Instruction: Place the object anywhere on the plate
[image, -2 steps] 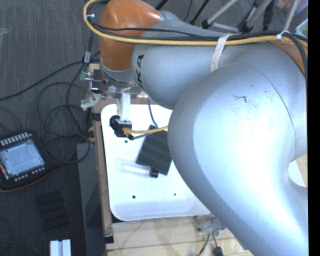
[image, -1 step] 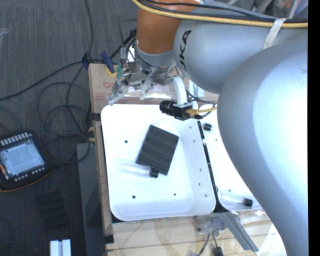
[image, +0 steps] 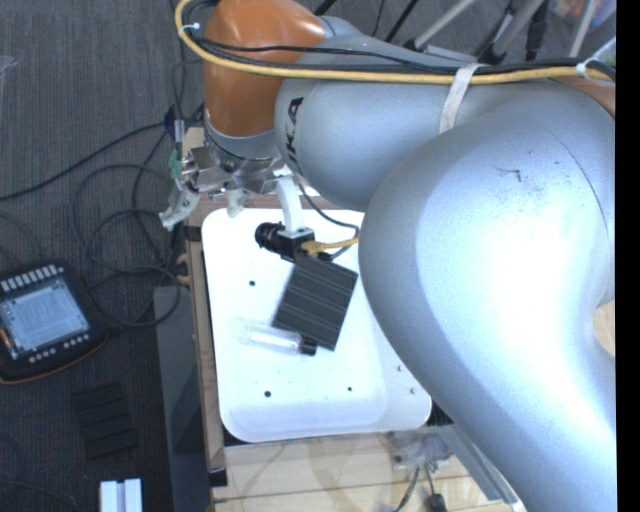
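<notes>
Tube, clear with a black cap, lies in 1 white bin, long axis left to right, cap pointing right, touching a dark ribbed plate. Jaws' state cannot be told.

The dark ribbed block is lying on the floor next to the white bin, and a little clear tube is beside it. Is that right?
Not quite. The dark ribbed block is lying inside the white bin, not on the floor. The camera view shows it resting on the bin's white bottom. The little clear tube really is beside it, just at its lower left corner.
</notes>
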